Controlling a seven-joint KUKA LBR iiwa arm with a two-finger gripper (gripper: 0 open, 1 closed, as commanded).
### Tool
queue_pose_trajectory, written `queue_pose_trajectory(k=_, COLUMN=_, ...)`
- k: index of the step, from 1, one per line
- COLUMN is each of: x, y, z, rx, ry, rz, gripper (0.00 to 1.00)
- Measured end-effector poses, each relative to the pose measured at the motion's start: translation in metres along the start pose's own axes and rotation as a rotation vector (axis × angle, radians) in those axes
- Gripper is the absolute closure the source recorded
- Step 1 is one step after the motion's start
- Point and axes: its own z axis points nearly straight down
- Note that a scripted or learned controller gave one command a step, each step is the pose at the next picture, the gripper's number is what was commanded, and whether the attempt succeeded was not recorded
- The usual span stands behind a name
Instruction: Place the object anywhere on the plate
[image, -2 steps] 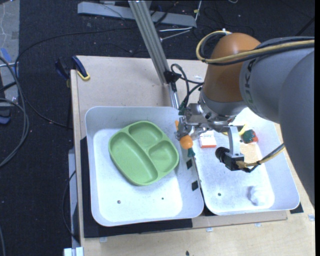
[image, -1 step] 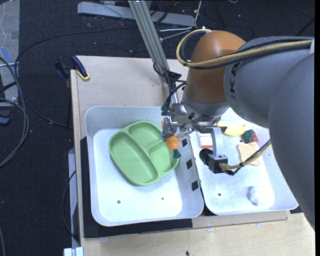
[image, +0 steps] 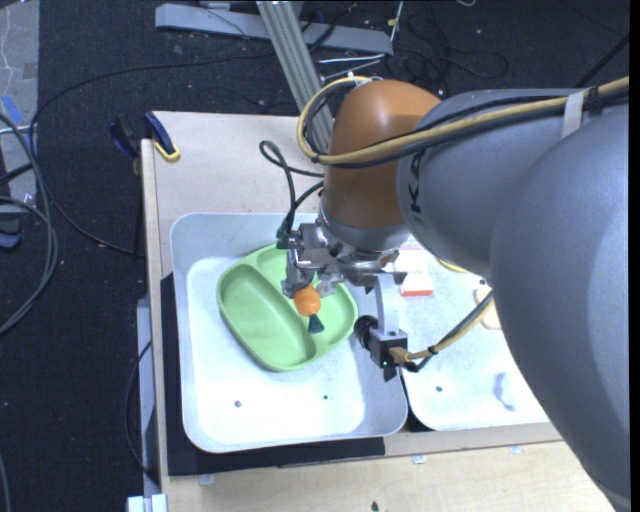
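A light green plate (image: 262, 318) with a dividing ridge lies tilted in the left white bin (image: 270, 410). My gripper (image: 306, 290) hangs over the plate's right half, under the orange wrist band. A small orange object (image: 307, 301) with a dark green end (image: 316, 323) sits between the fingertips, just above the plate's surface. The gripper is shut on it. The arm hides the plate's far right rim.
The right bin (image: 460, 400) holds a small red and white item (image: 417, 290) and a pale bluish piece (image: 504, 392). A black cable fitting (image: 382, 346) hangs off the wrist over the divide between the bins. The big grey arm covers the right side.
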Motion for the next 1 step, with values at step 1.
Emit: queue_pose_trajectory(k=1, x=-0.0033, y=0.0009, z=-0.0004, rx=-0.001, ry=-0.001, rz=0.006, gripper=0.0)
